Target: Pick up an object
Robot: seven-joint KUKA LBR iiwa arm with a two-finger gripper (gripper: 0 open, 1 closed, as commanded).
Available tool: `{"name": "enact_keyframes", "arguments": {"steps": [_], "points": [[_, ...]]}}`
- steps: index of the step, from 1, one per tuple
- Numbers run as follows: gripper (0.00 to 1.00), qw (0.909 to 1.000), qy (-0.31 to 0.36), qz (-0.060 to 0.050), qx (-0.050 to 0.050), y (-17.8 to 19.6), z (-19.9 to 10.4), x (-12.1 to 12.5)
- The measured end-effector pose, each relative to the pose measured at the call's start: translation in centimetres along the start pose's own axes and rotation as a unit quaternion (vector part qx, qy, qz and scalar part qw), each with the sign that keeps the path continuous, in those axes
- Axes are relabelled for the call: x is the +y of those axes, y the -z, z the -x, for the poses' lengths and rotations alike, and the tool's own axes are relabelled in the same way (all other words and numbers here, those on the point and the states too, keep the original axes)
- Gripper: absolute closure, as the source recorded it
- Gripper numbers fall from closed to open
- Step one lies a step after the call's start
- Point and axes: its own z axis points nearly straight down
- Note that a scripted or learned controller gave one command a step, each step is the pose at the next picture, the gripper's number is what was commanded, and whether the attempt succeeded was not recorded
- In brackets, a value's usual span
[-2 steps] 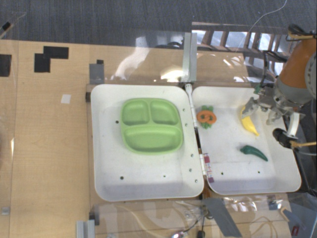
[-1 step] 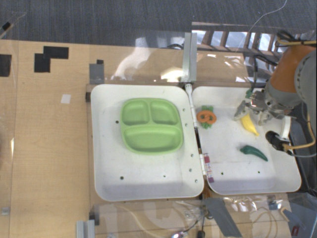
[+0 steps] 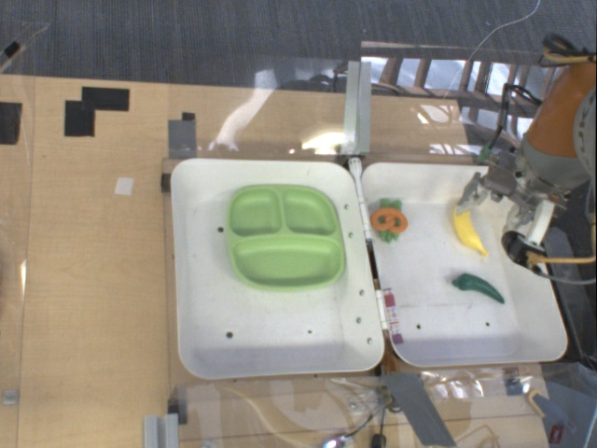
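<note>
Claw above the right bin's far right corner, just beside the top of a yellow banana; we cannot tell how its fingers stand. We see the banana lying apart from the rim, a dark green pepper below it in open white floor, and an orange pumpkin-like toy close against the divider edge. Across that edge we find the left bin, a green divided plate at its middle with bare room all around. Pale wooden surface stretches leftward.
</note>
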Motion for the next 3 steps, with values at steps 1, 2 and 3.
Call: {"name": "enact_keyframes", "arguments": {"steps": [1,2,3], "points": [[0.0,0.991,0.134,0.003,0.0,-5.9,0.2,1.8],[1.0,0.9907,0.136,0.007,0.001,-4.5,-0.1,2.0],[1.0,0.9887,0.15,0.001,0.001,3.2,-7.2,0.0]]}}
